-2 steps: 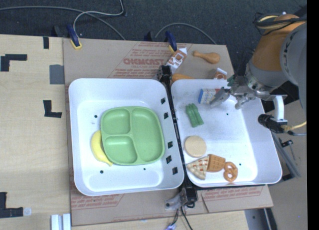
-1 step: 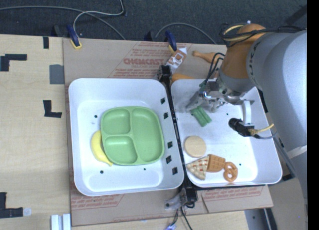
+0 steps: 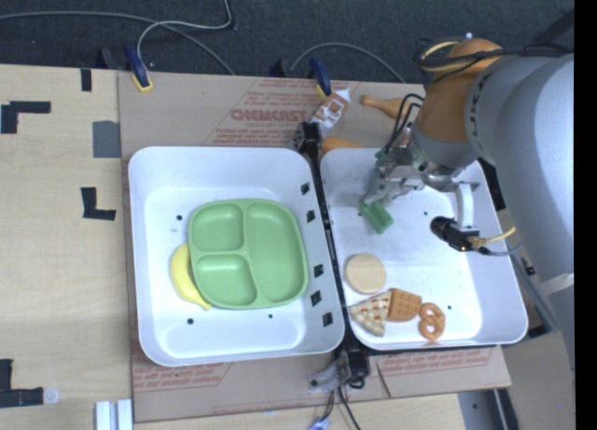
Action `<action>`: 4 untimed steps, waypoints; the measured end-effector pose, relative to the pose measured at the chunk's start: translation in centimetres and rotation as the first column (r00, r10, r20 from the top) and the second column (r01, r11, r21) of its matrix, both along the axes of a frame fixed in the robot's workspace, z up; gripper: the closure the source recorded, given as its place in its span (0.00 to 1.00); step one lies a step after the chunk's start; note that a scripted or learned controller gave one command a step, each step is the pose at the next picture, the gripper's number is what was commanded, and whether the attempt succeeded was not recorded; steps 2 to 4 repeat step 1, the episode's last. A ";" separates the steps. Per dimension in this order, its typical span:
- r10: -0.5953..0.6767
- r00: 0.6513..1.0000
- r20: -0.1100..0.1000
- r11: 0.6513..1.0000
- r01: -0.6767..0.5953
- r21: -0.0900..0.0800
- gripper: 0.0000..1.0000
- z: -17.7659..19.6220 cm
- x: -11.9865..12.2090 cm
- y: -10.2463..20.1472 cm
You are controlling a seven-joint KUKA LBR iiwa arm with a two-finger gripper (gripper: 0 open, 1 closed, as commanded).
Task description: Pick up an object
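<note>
A: Where is the thing nearest the pincer?

B: The green block [image 3: 379,218] lies on the floor of the right bin [image 3: 466,279], in its far left part, near the wall shared with the other bin. It looks tilted, with one end pointing toward the pincer [image 3: 378,199].

A: Does the pincer have it?

B: I cannot tell. The pincer's tip is right at the block's upper end, touching it or nearly so. The slanted view does not show whether the pincer is apart, together or clamped on the block.

A: And the arm [image 3: 527,111]?

B: It comes in from the right, with its orange band above the far side of the right bin and the wrist angled down and left toward the block.

A: What else is in that bin?

B: Nearer the camera, a round pale biscuit [image 3: 366,272] lies well apart from the block. Beyond it, along the near wall, are a waffle-patterned wedge [image 3: 371,315], a tan cone-like piece [image 3: 404,304] touching it, and a pretzel [image 3: 431,320] just beside that.

A: The left bin [image 3: 159,195]?

B: It holds a green divided plate [image 3: 249,253] in the middle, with a yellow banana [image 3: 185,279] tucked against the plate's left edge.

A: Underneath?

B: Both bins sit on brown cardboard [image 3: 215,111] with red print, laid over the pale surface [image 3: 56,260].
</note>
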State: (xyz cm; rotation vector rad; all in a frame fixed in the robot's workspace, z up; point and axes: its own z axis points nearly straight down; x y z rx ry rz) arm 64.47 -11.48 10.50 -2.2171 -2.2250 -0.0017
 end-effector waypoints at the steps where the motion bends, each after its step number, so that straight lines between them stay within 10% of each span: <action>1: -0.001 1.000 -0.001 1.000 0.001 0.000 1.00 7.9 -3.0 7.9; 4: -0.001 1.000 -0.001 1.000 0.001 0.000 1.00 7.9 -3.0 7.9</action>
